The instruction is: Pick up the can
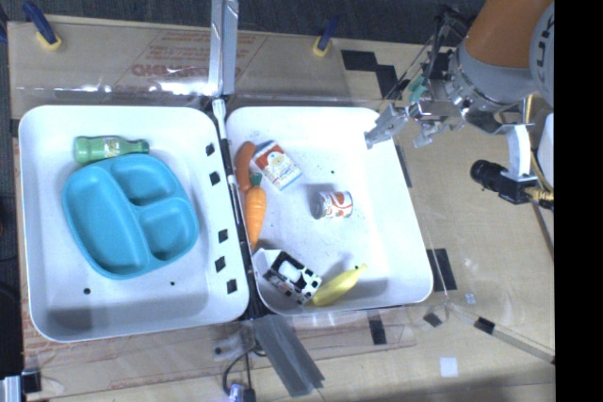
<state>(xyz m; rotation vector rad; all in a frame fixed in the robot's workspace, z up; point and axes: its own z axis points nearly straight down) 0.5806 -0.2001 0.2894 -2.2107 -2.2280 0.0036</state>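
The can (pixel 334 204) is small, red and white, and lies on its side near the middle of the right bin (pixel 382 245). My gripper (pixel 403 120) hangs over that bin's far right rim, up and to the right of the can and well apart from it. Its two fingers are spread, one fingertip (pixel 375 133) over the bin's edge, and nothing sits between them.
In the right bin a carrot (pixel 254 210) and a small red-and-white carton (pixel 275 165) lie at the left, a banana (pixel 337 285) and a black-and-white object (pixel 294 278) at the near edge. The left bin (pixel 47 297) holds a blue divided plate (pixel 130 214) and a green bottle (pixel 108 147).
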